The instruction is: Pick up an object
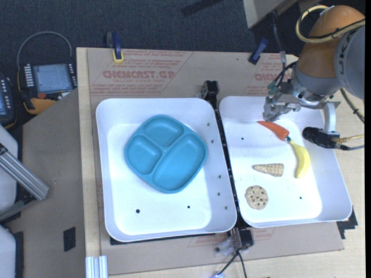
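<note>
The gripper (275,112) hangs by the right bin's (330,210) far edge, its grip unreadable, just above the carrot's (275,130) far tip, which slants toward the banana (300,160).

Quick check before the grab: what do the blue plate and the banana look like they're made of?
Blue plate: looks like moulded plastic, with smooth uniform colour, rounded dividers and a soft sheen. Banana: probably a plastic toy, evenly yellow with no spots, though the view is too small to be sure.
</note>
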{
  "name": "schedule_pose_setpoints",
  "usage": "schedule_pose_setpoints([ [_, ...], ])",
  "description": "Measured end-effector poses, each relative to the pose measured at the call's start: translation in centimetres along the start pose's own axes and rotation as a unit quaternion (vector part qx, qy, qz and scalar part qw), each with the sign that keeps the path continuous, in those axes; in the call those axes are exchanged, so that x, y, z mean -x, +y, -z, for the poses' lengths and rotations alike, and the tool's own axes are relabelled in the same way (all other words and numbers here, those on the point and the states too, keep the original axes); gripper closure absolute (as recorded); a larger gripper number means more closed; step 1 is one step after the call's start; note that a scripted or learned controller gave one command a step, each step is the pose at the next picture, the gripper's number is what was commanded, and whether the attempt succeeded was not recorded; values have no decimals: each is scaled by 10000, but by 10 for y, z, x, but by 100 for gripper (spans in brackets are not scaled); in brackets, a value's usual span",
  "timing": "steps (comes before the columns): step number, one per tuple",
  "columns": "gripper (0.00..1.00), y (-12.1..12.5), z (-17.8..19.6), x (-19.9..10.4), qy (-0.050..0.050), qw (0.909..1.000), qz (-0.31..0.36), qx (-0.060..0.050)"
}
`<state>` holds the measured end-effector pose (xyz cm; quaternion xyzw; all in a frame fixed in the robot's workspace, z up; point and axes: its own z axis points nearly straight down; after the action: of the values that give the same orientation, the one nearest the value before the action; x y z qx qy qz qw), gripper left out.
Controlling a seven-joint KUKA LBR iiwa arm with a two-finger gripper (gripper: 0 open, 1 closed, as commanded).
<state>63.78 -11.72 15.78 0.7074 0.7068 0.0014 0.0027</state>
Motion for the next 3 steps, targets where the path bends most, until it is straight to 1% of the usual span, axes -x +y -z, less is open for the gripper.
schedule_pose_setpoints([
  [1,100,-8,57,2,0,10000,-1,5],
  [2,100,-7,110,2,0,10000,7,2],
  [3,100,-7,89,-50,16,10000,26,-46],
])
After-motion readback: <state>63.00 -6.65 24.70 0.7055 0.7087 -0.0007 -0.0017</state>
